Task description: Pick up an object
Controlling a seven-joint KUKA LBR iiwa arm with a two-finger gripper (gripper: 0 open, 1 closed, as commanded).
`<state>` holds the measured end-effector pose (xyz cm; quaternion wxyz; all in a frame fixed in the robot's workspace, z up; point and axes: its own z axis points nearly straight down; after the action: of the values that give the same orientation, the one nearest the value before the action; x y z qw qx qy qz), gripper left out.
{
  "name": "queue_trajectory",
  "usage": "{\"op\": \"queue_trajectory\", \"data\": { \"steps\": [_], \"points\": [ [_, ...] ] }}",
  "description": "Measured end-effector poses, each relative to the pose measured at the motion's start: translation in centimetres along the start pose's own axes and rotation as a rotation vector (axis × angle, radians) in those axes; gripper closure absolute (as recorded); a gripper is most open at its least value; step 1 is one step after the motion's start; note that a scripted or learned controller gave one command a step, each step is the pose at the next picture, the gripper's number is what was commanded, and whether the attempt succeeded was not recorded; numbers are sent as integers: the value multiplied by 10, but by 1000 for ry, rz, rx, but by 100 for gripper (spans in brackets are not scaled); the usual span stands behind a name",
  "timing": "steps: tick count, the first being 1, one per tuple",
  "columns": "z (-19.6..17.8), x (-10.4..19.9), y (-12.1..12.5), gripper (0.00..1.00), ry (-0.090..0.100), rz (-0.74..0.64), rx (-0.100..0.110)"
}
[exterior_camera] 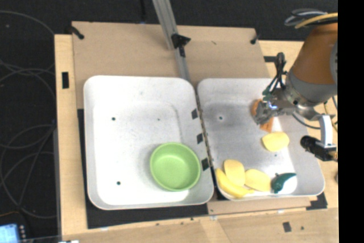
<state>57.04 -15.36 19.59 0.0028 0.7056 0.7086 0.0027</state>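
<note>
Approach step: grey-and-orange arm's tool point(265, 111) low in right white bin point(227, 101), over small orange object point(275, 123); finger state indiscernible, possibly touching. Next: verify grasp, lift.

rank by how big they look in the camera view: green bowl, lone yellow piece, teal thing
1. green bowl
2. lone yellow piece
3. teal thing, smallest, though its white end blends into the bin.

The arm point(318, 60) is a fat, rounded orange segment, with a grey collar below it. Pale cables loop over its top, and thin dark wires run down its left side. The pincer point(265, 111) is dark grey metal, its details blurred.
</note>
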Motion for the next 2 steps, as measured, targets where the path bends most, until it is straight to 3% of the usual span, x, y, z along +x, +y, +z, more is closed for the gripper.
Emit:
{"op": "queue_trajectory", "data": {
  "steps": [2],
  "points": [
    [-95, -3, 5, 100, -1, 0, 5]
  ]
}}
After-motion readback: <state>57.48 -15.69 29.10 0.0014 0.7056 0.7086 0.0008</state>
